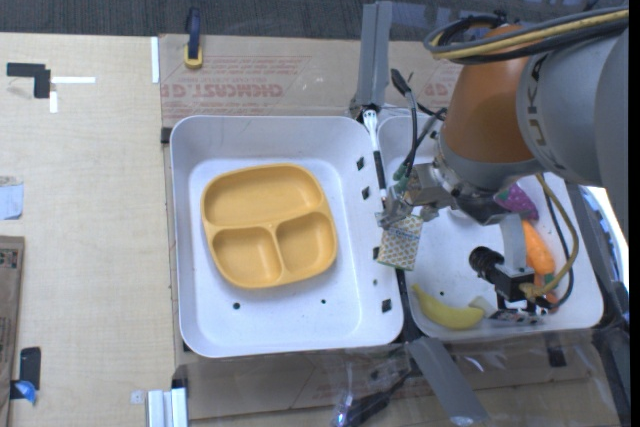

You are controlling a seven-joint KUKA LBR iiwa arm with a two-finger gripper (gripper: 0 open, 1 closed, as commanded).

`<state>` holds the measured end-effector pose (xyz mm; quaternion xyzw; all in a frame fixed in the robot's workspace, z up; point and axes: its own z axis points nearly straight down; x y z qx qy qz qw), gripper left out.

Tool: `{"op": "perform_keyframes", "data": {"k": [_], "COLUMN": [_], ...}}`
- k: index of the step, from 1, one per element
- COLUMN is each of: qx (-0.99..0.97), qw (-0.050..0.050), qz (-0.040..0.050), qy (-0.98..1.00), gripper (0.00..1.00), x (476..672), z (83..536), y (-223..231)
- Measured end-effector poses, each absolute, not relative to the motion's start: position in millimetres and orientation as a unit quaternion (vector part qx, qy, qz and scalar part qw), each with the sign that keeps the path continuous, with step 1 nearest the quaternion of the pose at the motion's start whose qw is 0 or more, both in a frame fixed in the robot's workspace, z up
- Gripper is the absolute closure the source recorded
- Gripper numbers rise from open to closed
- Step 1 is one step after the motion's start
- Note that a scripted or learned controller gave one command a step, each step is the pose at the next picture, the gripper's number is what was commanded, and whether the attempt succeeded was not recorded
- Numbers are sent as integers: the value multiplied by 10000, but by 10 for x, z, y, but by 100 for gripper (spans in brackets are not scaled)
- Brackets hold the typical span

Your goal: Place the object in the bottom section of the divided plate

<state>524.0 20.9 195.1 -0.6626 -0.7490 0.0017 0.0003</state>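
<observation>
A yellow divided plate (pixel 268 224) lies in the left white bin (pixel 200 315), with one wide section at the far side and two smaller sections at the near side. My gripper (pixel 397 213) hangs over the rim between the two bins, just right of the plate. It is shut on a tan checkered waffle-like piece (pixel 402 242), which dangles tilted below the fingers, above the left edge of the right bin (pixel 575 315).
In the right bin lie a yellow banana (pixel 449 313) near the front, an orange carrot (pixel 539 251) and a purple item (pixel 520 199) further right. The arm's orange-banded wrist covers the back of that bin. A yellow-blue clamp (pixel 193 48) sits on the bench behind the left bin.
</observation>
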Motion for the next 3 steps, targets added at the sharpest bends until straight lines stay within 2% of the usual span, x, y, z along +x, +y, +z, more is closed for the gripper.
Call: {"op": "perform_keyframes", "data": {"k": [1,2,3], "qx": [-6540,-6319,-6320], "qw": [3,-3,-4], "qz": [21,20,18], "qy": [-7565,-7750,-7749], "gripper": [100,100,0], "x": [5943,6454,6455], "z": [1902,1870,1872], "y": [895,1626,1627]}}
